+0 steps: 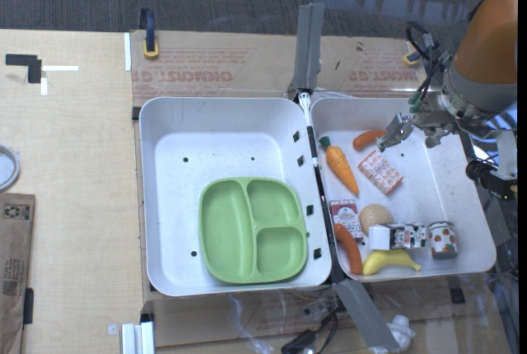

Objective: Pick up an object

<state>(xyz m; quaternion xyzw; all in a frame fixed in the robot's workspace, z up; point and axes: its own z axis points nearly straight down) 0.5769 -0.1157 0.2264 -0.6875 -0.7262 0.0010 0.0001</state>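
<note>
We are seeing the gripper [401, 130] hanging over the upper part of the right bin [473, 258], fingers looking spread apart and gripping nothing, though the view is small so we are judging that loosely. Candidate objects are all sitting in that bin: an orange sausage-like piece [368, 138] just at its 8 o'clock, a red-patterned packet [380, 173] at its 7 o'clock, and a carrot [340, 166] further toward 8 o'clock. A second carrot [349, 246], a roundish tan item [375, 216], a banana [390, 262] and a small spotted can [443, 239] are crowding the bin's 6 o'clock edge. Risk, as we are judging it: the near pieces are lying close together, so a descent could be nudging one aside or pinching two; the flat packet could be slipping out of a narrow grasp. The left bin [165, 179] is holding a green divided plate [254, 229]. The bench is looking like light wood with a cardboard strip [222, 64] behind the bins, and dark carpet is running across the top.
</note>
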